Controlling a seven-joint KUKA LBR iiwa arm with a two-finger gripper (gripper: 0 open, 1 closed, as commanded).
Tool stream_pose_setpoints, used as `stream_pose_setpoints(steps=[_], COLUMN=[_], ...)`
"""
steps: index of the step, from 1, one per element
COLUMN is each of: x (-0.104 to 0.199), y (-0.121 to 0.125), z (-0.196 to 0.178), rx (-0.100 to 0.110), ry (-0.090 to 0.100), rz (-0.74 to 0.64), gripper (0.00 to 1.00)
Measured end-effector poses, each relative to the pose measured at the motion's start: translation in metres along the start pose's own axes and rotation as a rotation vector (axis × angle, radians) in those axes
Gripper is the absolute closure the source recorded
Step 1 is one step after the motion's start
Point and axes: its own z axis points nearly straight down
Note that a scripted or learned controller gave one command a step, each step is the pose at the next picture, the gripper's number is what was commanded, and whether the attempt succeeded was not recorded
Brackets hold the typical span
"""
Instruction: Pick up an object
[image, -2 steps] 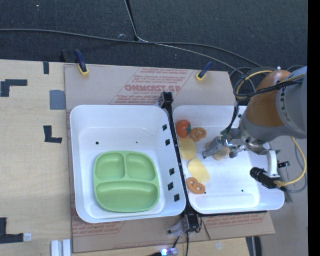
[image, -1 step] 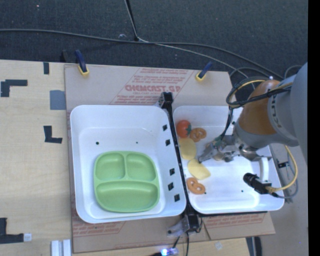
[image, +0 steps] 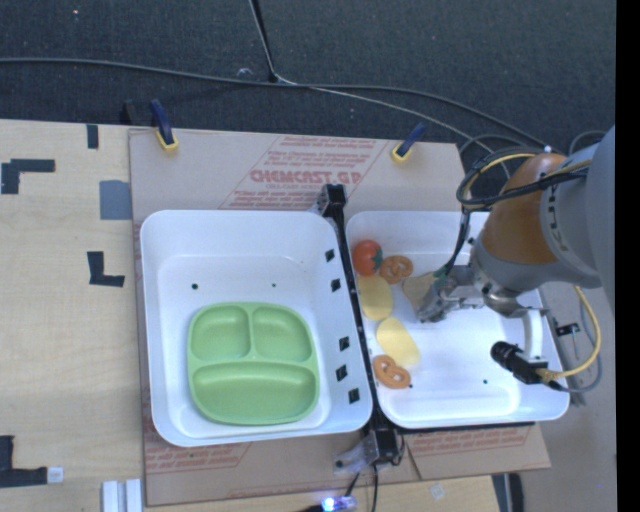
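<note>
Objects lie in a loose column along the left wall of the right bin (image: 500, 400), hard by the black divider between the two bins. At the top sits a red, round tomato-like piece (image: 366, 254), smooth and slightly glossy, with a dark green spot on its upper side. Just to its right is an orange pretzel (image: 397, 268), a flat looped shape with holes through it. Below them lies a pale yellow slice (image: 375, 297), flat and rounded, its long axis running roughly up and down the view. Lower still is a second yellow piece (image: 397, 341) (brighter, a fuller oval), its long axis tilted from upper left to lower right. A second orange pretzel (image: 391, 372) rests just under it, touching or nearly touching its lower edge.

The gripper (image: 432, 302) hangs low in the right bin, right of the yellow slices and near the upper pretzel, its metal parts grey and angular; whether its fingers are spread or pressed together I cannot tell, and nothing is seen between them. The arm behind it is grey with an orange band and looping cables.

The left bin (image: 160, 300), smooth white plastic, holds a light green tray (image: 253, 362) with three compartments and rounded corners.
</note>
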Motion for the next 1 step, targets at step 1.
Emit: stream_pose_setpoints(steps=[1], x=[0.0005], y=[-0.0016], z=[-0.0628], rx=[0.0], ry=[0.003], rz=[0.001], gripper=[1.0])
